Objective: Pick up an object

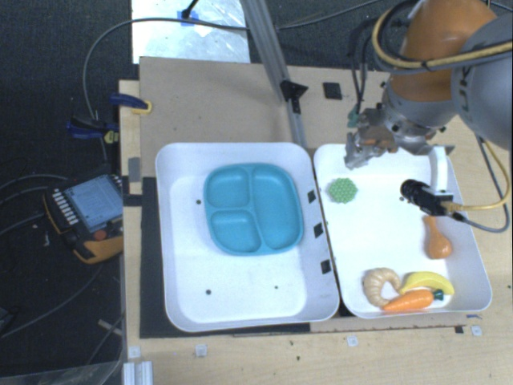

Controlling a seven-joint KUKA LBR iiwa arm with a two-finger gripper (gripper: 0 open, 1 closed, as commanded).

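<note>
In the right bin [473,283] lie a green bumpy ball [343,190] near the upper left, an orange-brown drumstick-shaped piece [437,238] at the right, and a cluster at the front: a tan shrimp-like curl [379,282], a yellow banana [427,281] and an orange carrot [409,300]. My gripper [358,156] hangs over the bin's upper left corner, just above and right of the green ball. Nothing shows between its fingers.
The left bin [188,295] holds a blue divided plate [252,207]. A metal pole [268,42] slants across the back. A black cable fitting [421,194] lies over the right bin. Clamps and a handheld device [88,215] sit left of the bench.
</note>
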